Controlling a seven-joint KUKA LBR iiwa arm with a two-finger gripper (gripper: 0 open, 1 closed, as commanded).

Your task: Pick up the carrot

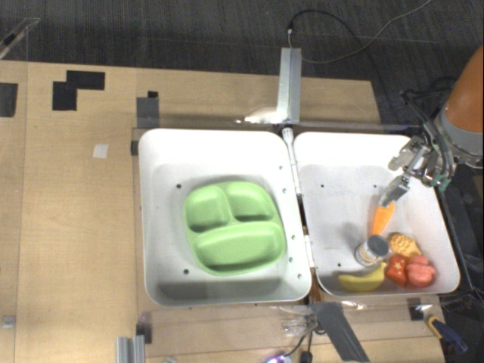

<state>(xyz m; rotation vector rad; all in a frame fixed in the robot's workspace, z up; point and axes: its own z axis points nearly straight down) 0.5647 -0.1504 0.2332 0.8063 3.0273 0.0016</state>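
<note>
Camera view: gripper [396, 191] over right bin [333, 203], tips at carrot [383, 218] top; jaw state unclear, can't tell.

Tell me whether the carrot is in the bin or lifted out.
In the bin. The carrot lies on the floor of the right bin, just above the can, with the gripper at its upper end.

Count: two white bins [162, 203], one green divided plate [235, 227], one carrot [383, 218], one banana [361, 280], one can [370, 249], one pastry [403, 243], two red fruits [412, 270].
</note>
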